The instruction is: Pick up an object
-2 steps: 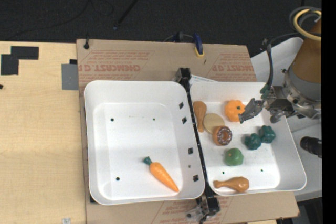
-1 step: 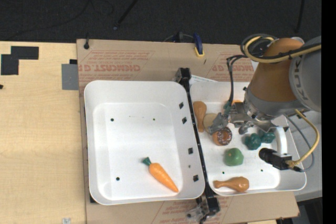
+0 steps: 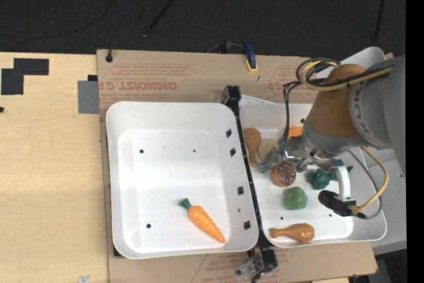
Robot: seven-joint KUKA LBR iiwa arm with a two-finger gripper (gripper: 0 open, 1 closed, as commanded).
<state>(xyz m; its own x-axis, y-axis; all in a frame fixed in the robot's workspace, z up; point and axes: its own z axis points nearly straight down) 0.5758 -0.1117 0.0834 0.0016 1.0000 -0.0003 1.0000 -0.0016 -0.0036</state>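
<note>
Over the right white bin, the gripper hovers by a round speckled brown object; its claw state I cannot tell. Centre before descending.

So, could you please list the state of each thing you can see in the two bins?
carrot: lying flat in the left bin, green top pointing up-left.
chicken drumstick: lying on its side near the right bin's front edge.
green ball: resting loose, apart from the tool.
brown round piece: sitting just below the tool.
tool: low over the right bin.
</note>
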